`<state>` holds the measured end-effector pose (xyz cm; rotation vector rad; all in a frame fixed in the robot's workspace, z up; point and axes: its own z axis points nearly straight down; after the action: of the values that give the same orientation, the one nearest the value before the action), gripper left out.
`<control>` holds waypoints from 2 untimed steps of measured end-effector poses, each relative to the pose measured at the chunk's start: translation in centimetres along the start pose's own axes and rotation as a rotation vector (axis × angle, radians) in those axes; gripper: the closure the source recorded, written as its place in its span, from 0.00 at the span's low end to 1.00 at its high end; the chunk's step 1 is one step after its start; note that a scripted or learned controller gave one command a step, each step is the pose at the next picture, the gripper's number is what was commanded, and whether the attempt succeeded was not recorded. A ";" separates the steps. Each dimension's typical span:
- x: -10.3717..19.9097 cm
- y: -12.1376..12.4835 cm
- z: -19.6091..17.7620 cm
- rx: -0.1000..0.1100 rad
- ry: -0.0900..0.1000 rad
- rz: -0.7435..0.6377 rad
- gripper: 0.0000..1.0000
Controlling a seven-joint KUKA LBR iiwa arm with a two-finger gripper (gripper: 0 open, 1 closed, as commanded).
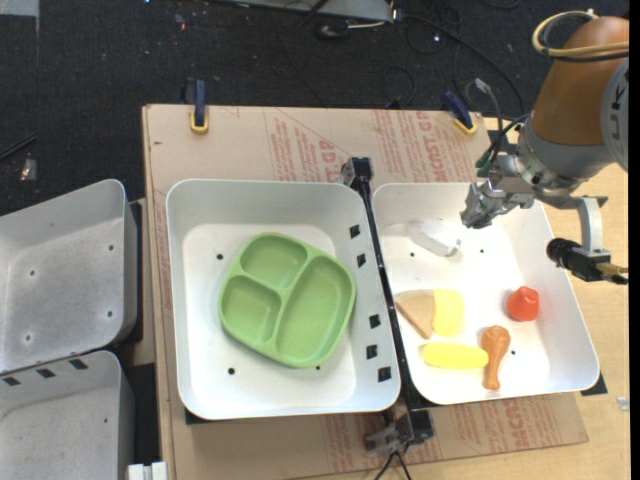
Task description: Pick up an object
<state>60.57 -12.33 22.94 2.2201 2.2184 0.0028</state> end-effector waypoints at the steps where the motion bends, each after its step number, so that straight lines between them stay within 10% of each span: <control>1: 0.0 0.1 -4.6 -0.003 -0.001 -0.003 1.00; 2: 5.8 0.9 -3.0 0.004 0.001 -0.008 1.00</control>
<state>61.44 -6.51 25.90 2.2142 2.2295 0.0001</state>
